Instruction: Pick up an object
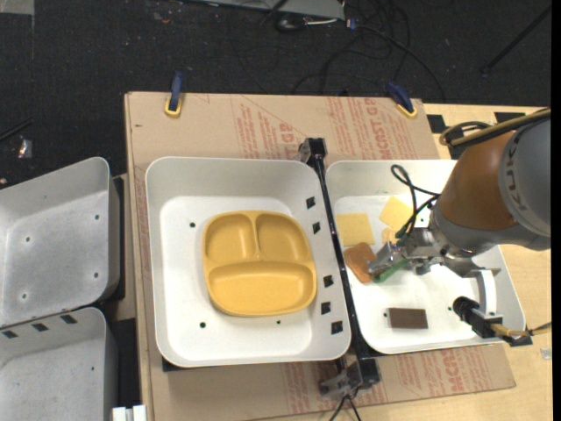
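Note:
In the right bin (438,336) lie several small items: a yellow square slice (353,228), a paler yellow slice (395,210), a brown toast-like piece (358,260), a green object (389,269) and a dark brown block (408,319). My gripper (387,260) reaches in from the right and hangs low over the brown piece and the green object, near the bin's left wall. The green object sits right at the fingertips; whether it is clamped I cannot make out.
The left bin (175,235) holds a yellow divided plate (259,263). A black divider (329,235) runs between the bins. The arm's orange band (478,187) looms over the right bin's right side. Cables cross the bin's back. Grey trays (53,235) lie left of the bench.

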`<state>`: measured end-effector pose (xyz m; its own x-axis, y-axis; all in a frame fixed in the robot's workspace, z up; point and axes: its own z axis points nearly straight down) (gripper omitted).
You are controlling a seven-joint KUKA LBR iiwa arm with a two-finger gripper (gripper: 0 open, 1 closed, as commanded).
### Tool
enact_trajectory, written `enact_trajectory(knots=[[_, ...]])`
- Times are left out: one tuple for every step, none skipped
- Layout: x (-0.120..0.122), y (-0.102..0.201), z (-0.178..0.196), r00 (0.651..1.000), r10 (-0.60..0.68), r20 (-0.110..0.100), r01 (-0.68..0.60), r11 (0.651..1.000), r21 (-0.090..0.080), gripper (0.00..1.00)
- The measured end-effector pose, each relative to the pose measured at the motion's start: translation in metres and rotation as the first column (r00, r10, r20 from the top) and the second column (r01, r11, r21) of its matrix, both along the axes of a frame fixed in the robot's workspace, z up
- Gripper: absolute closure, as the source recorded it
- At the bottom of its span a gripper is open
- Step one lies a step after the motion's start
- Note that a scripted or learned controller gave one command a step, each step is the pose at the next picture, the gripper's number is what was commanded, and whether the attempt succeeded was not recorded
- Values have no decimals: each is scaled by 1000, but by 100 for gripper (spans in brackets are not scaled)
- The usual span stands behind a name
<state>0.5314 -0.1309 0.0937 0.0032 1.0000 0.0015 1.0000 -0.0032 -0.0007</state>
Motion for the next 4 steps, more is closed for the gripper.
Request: enact_trajectory(knots=[[1, 0, 13, 1000, 0, 5, 1, 1000, 0, 100], [-1, 2, 56, 1000, 5, 4, -5, 1000, -3, 100], [-3, 2, 119, 1000, 6, 7, -6, 1000, -3, 100], [-1, 2, 157, 1000, 6, 5, -6, 1000, -3, 100]])
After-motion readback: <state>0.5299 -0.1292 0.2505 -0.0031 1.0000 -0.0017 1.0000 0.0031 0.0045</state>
